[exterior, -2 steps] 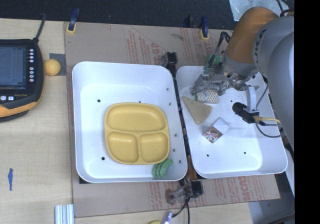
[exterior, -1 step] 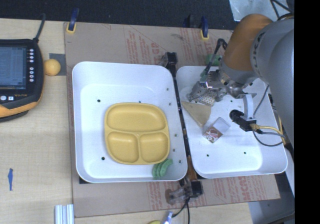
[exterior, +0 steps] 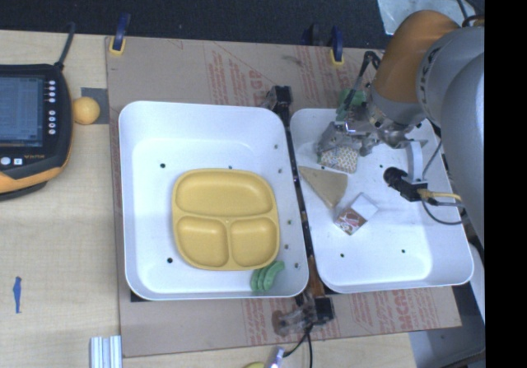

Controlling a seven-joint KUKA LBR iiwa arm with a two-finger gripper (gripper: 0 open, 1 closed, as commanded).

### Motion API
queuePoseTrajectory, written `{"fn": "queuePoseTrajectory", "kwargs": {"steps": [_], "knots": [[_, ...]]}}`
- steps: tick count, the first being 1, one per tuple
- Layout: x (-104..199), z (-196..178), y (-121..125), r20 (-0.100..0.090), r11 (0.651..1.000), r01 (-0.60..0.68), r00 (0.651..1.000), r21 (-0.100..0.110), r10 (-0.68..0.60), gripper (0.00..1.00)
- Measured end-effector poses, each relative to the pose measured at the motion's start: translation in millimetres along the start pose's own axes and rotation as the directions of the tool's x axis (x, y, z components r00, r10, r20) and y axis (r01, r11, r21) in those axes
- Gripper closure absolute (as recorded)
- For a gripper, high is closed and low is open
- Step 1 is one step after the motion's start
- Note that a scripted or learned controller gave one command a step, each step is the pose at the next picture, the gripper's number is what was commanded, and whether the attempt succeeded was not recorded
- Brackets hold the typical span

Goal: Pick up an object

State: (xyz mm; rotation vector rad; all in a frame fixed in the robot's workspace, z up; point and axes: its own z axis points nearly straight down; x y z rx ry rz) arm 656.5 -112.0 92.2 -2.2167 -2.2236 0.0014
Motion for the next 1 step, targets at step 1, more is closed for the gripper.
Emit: {"fn": "queuePoseTrajectory", "kwargs": {"steps": [1], "knots": [[15.3, 0.9, -62.8, 0.002, 1.0, 0.001, 1.0, 0.003, -0.001, 0.0]]}}
